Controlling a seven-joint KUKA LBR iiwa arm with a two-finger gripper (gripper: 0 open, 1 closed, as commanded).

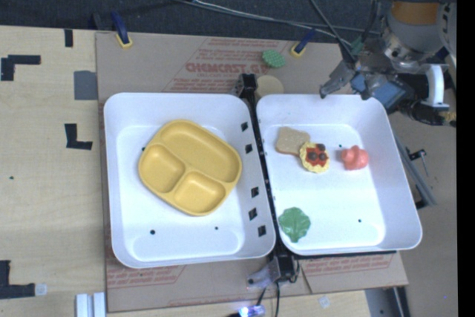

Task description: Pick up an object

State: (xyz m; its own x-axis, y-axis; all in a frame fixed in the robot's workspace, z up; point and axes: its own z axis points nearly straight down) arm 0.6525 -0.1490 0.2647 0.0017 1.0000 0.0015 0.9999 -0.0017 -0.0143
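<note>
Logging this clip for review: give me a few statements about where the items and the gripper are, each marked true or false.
1. The yellow divided plate lies in the left bin. True.
2. The green toy sits on the yellow divided plate. False: it lies in the right bin, near its front edge.
3. The gripper holds the pink toy. False: the gripper is above the right bin's far edge, apart from the pink toy on the bin floor.
4. The brown toast-shaped piece lies beside the small yellow pizza toy. True.
</note>
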